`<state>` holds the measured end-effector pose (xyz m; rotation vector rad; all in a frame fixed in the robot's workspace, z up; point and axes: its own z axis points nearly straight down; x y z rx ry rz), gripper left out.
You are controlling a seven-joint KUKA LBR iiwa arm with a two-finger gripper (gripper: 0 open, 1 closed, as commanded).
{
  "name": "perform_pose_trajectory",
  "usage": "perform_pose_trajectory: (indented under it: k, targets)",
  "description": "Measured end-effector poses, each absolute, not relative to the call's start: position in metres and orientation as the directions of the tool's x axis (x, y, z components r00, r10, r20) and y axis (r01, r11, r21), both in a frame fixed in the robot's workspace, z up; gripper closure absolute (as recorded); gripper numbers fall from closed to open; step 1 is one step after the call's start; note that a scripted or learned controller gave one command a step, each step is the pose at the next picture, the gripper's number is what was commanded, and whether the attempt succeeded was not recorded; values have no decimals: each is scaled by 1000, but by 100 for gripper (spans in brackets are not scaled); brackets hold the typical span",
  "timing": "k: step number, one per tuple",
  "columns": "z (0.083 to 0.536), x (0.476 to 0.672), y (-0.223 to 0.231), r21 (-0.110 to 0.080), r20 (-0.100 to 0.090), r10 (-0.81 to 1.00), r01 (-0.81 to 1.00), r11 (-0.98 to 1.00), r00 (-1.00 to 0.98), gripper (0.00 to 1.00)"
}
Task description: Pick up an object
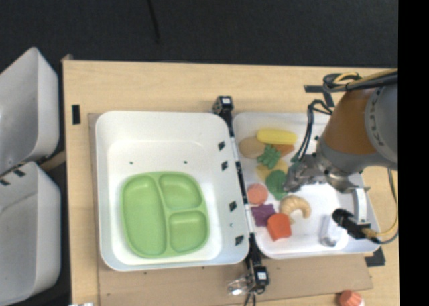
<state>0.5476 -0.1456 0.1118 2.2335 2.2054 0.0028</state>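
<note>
A pale wooden bench [154, 86] stands on dark floor, bearing two white bins. The gripper [295, 176] hangs low in the right bin [348, 244], beside a green toy [275, 181]; whether it grips anything I cannot tell. The yellow corn [276, 137] lies nearby, long axis left-right.

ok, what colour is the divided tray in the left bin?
Light green. The divided tray shows best in the camera view, lying in the left bin.

A robotics lab: a wooden counter [154, 83] carries two white bins [161, 130], toy food [276, 138] and a cabled KUKA arm [358, 127].
</note>
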Motion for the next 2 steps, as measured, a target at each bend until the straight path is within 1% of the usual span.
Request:
perform_pose_trajectory:
  k: [1, 2]
  targets:
    - [161, 549, -157, 4, -2, 1000, 1000, -5, 5, 100]
    - [204, 548, -155, 5, -2, 1000, 1000, 3, -3, 100]
